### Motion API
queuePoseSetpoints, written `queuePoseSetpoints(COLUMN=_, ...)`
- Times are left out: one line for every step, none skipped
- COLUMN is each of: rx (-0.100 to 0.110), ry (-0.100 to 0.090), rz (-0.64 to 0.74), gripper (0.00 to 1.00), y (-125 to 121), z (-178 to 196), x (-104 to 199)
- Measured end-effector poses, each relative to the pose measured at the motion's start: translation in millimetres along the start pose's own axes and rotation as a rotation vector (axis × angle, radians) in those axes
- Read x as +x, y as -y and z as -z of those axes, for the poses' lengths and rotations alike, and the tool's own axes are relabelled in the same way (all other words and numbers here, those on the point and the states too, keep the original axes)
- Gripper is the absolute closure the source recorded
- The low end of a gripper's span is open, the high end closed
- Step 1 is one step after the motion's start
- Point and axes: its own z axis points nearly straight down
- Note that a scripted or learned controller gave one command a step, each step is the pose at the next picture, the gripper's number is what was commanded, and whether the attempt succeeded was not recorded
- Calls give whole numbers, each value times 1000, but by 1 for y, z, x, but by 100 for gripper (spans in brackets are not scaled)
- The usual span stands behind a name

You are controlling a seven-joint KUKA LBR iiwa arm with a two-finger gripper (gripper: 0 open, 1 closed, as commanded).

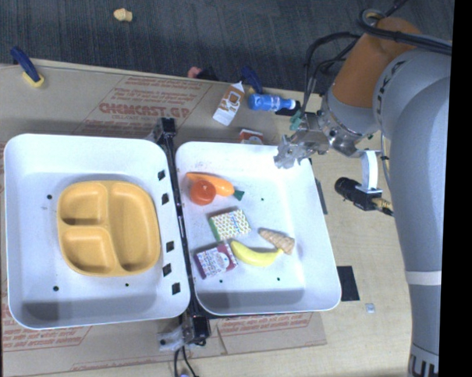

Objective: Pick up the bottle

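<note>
the yellow plastic banana [254, 255] lay in the right bin; the blue plastic bottle [265, 103] lay outside it, left of the gripper [288, 156] (finger state unclear).

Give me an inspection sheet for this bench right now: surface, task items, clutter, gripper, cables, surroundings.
Surface: cardboard-covered bench bearing two white bins.
Job's things: blue bottle lying on the bench beyond the right bin.
Clutter: carrot, tomato, banana, cone and two small packets in right bin; yellow divided plate in left bin.
Gripper: gripper over right bin's far corner, near bottle.
Cables: black cables at wrist.
Surroundings: dark floor.
</note>
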Motion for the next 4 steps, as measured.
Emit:
queuePoseSetpoints(rx=-2, ry=0, rz=306, gripper=100, y=38, z=7, x=-21)
queuePoseSetpoints(rx=0, ry=-1, rz=27, gripper=100, y=104, z=-66, x=-19)
queuePoseSetpoints(rx=-1, ry=-1, rz=44, gripper=100, y=148, z=-56, x=3)
queuePoseSetpoints(rx=-1, ry=-2, rz=303, gripper=100, y=171, z=-18, x=45)
